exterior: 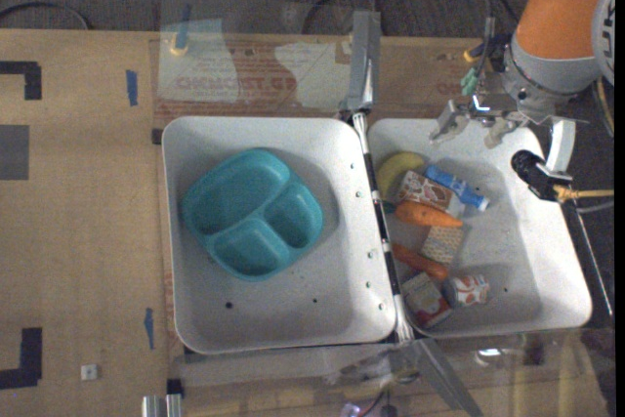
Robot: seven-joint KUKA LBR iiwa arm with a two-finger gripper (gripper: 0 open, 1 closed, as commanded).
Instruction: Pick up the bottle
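Nearest us, small cartons [441,295] sit at six o'clock in the right bin [547,293]. We see the bottle [457,187], white with blue ends, lying on its side near twelve o'clock, touching a carton and just beside the carrot [430,216]. We judge it light, stiff and slippery; grip mid-body, across its width. Our gripper [480,124] hovers splayed, holding nothing.

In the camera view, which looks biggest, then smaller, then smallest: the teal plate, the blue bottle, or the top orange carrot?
1. Teal plate, by far the biggest, in the left bin.
2 and 3. Blue bottle and top orange carrot look about alike in the right bin, so I won't rank them.
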